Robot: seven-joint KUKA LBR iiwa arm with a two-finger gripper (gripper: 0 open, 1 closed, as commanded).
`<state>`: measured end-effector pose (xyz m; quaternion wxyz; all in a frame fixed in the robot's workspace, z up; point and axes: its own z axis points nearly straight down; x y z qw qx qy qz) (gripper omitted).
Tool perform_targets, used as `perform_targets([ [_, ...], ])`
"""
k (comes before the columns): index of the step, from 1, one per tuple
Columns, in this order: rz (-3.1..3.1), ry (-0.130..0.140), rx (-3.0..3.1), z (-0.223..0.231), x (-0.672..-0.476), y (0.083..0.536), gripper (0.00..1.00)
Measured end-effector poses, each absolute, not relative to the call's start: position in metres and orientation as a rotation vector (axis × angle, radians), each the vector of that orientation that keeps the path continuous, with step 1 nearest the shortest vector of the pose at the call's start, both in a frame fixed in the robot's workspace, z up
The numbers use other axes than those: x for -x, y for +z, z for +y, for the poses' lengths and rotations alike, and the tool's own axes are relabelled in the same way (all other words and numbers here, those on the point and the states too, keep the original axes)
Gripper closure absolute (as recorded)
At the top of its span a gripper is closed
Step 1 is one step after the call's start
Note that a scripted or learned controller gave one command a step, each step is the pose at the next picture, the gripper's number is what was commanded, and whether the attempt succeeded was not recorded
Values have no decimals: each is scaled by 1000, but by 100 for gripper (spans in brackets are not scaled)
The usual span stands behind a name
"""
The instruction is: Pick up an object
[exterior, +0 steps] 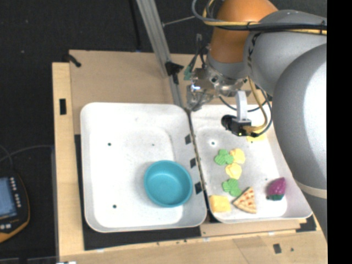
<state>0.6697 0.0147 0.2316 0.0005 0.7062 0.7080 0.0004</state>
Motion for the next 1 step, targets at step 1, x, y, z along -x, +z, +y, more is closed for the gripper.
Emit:
perform_targets([
  [1, 2224, 1, -2217, 57, -681, 241, 100],
])
